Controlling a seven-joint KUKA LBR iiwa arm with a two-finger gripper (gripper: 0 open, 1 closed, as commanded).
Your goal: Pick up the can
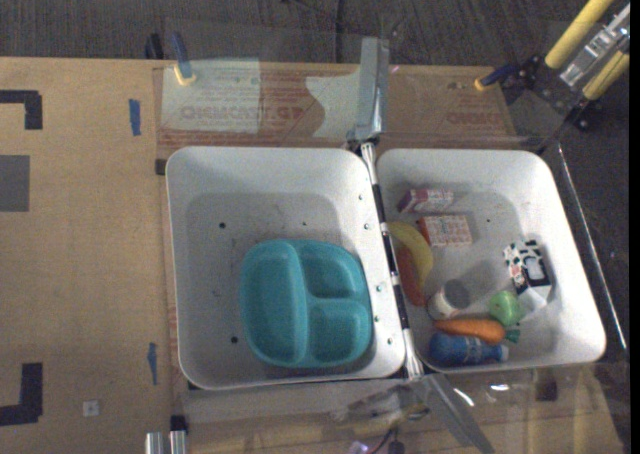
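Grey-topped and pale-sided, the small round can [452, 296] is what I take for the target. It seems to stand upright in the right-hand shallow white bin [578, 272], in its near half, long axis pointing up toward the camera. Neighbours crowd it: the curved yellow banana [416, 246] just to its left, the orange carrot [470, 328] just below, the green rounded toy [507, 307] near its right. I judge a straight descent from above suits best, closing across the free far side.

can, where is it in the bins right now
The can lies in the right bin, near its lower middle, just above the carrot and left of the green toy.
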